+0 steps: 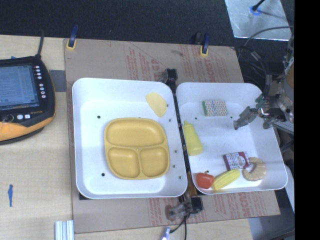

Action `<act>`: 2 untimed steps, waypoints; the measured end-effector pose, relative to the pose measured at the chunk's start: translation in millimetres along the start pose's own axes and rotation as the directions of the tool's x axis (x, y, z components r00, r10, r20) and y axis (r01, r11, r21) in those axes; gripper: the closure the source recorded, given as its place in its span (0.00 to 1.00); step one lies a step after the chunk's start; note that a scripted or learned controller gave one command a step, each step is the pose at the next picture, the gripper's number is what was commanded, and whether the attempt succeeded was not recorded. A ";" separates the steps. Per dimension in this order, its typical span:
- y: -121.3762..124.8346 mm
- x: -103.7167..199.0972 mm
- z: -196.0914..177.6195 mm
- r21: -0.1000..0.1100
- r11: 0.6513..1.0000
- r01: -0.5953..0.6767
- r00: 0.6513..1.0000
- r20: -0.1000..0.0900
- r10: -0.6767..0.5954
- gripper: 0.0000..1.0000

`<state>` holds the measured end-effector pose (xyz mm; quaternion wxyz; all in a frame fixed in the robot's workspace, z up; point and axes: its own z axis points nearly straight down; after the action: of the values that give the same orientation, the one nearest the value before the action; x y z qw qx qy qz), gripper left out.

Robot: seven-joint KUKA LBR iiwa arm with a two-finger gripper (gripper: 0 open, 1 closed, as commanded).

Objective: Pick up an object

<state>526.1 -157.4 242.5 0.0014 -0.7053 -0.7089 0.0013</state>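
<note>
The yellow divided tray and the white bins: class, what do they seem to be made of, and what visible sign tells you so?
The yellow divided tray looks like moulded plastic with a matte finish: uniform colour, rounded compartment edges, soft sheen.

The left bin and right bin look like smooth, slightly glossy white plastic: rounded corners, raised rims and bright reflections, though coated metal cannot be ruled out.

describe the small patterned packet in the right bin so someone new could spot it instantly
Start at the right shallow white bin. Look to its far half, near the top wall: the small rectangular packet with a pale green-and-white speckled pattern lies flat there by itself. Unlike the yellow squeeze bottle by the bin's left wall and the cluster of toy food in the near corner, it is flat, boxy and pale.
</note>
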 end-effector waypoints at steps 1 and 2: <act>74.7 32.5 50.4 0.002 1.000 0.003 1.000 0.001 -0.003 0.00; 129.2 28.9 132.5 0.005 1.000 0.002 1.000 0.001 -0.002 0.00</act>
<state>654.6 -127.9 109.5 0.0026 -0.7046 -0.7096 0.0035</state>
